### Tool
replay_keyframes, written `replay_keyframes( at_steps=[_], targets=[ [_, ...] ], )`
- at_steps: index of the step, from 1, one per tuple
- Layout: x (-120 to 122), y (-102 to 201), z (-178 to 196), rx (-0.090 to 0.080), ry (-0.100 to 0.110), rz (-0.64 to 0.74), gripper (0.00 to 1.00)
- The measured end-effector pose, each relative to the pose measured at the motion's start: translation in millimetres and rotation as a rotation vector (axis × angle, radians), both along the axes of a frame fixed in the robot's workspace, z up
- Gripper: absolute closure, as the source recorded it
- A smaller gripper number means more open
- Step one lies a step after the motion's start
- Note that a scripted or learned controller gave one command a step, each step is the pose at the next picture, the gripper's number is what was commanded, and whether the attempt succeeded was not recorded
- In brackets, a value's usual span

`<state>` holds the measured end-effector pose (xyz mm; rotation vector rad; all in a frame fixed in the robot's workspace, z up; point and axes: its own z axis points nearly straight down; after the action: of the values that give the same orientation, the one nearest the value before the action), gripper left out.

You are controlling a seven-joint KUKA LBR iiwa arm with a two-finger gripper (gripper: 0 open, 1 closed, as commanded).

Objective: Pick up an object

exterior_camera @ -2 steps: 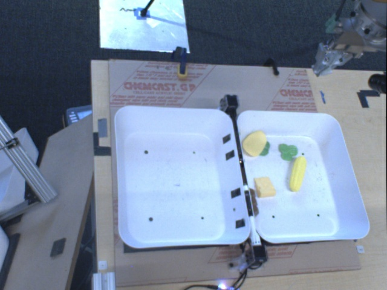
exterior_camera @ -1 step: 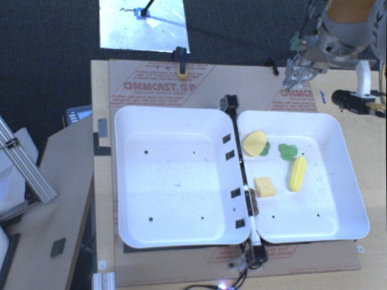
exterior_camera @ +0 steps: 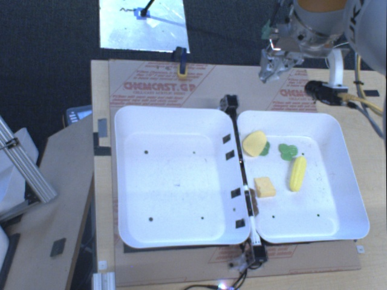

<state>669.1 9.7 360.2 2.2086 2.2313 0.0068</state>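
The right bin (exterior_camera: pixel 338 222) holds a round yellow piece (exterior_camera: pixel 254 143) near its upper left, a small green piece (exterior_camera: pixel 288 151) beside it, a yellow corn cob (exterior_camera: pixel 297 173) lying lengthwise, and a yellow cheese-like wedge (exterior_camera: pixel 264 187) lower down. My gripper (exterior_camera: pixel 270 72) hangs high above the bench behind the right bin's far edge, well clear of all the objects, with nothing visible between its fingers.
The left bin (exterior_camera: pixel 175 180) lies beside the right one, joined by a black hinge strip (exterior_camera: pixel 239 168). A small blue and yellow fixture (exterior_camera: pixel 181 62) stands behind the bins. A silver sheet (exterior_camera: pixel 144 17) lies at the back. A metal frame (exterior_camera: pixel 21 162) stands at far left.
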Motion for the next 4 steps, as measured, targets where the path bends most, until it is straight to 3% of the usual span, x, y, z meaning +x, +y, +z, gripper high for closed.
replay_keyframes(
  at_steps=[1,2,3,4],
  targets=[
    [0,74,33,0.002,-0.002,0.002,1.0],
    [-18,220,47,0.005,0.0,0.008,1.0],
    [-38,185,-118,-0.006,0.019,-0.011,1.0],
    [1,227,-88,0.002,-0.002,-0.004,1.0]
  ],
)
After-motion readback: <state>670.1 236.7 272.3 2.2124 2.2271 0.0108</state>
